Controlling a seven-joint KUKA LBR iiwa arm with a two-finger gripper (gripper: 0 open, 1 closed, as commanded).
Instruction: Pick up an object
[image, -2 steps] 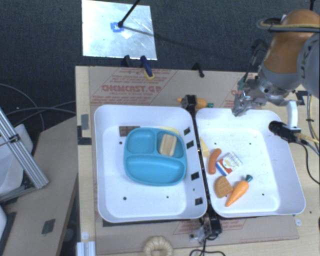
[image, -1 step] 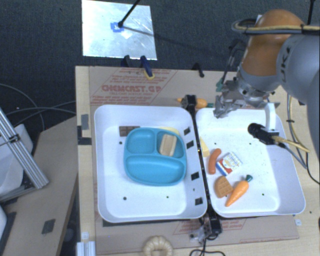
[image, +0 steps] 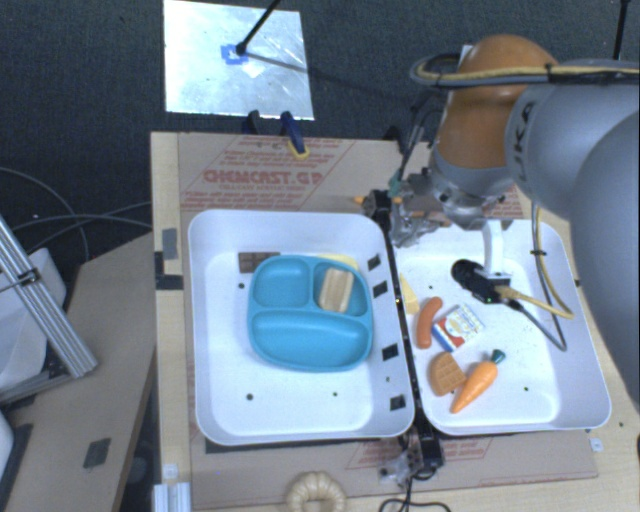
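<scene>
The right bin (image: 560, 390) holds an orange-red sausage (image: 428, 322), a small white packet (image: 461, 325) with red and blue print, a brown biscuit-like piece (image: 446, 373) and an orange carrot (image: 475, 385). A yellow scrap (image: 408, 297) lies by the divider. My gripper (image: 408, 218) hangs low over the far left corner of the right bin, close to the divider and apart from the toys. Nothing shows between its tips.
In the left bin (image: 215, 380) lies a blue divided plate (image: 300, 325) carrying a tan block (image: 335, 290); a brown strip (image: 258, 261) sits behind it. A black part with a yellow cable (image: 478, 280) dangles from the arm over the right bin. The grey arm (image: 580, 130) covers the far right.
</scene>
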